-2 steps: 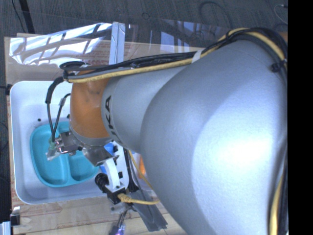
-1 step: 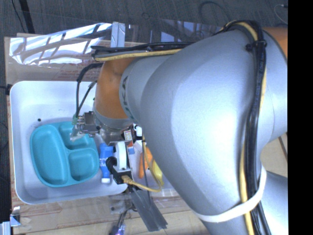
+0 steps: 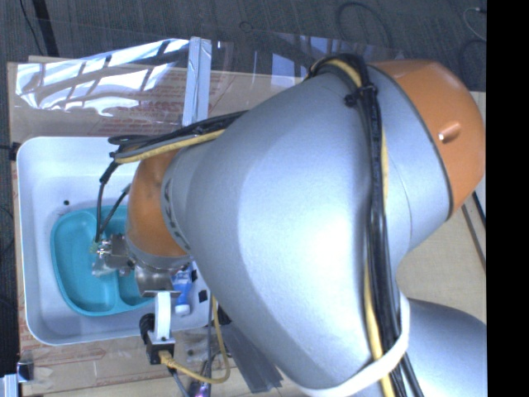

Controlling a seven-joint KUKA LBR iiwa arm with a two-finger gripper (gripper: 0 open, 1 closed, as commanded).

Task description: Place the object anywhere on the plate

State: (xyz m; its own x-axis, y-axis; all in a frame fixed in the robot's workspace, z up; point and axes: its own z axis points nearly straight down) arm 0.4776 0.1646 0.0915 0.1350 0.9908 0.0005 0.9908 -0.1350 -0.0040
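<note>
A teal plate (image 3: 73, 259) lies in the left white bin (image 3: 33, 213), towards its front. My gripper (image 3: 106, 253) hangs low over the plate's right half, below the orange wrist band (image 3: 149, 213). The grey arm reaches in from the right and covers the plate's right edge and most of the bench. The gripper's tip is small and dark against the plate, and I cannot make out anything held in it.
A clear plastic sheet (image 3: 99, 77) and an upright grey post (image 3: 197, 77) stand behind the left bin. Black and yellow cables (image 3: 157, 143) run along the arm above the bin. A white and blue fitting (image 3: 175, 296) hangs by the bin's front wall.
</note>
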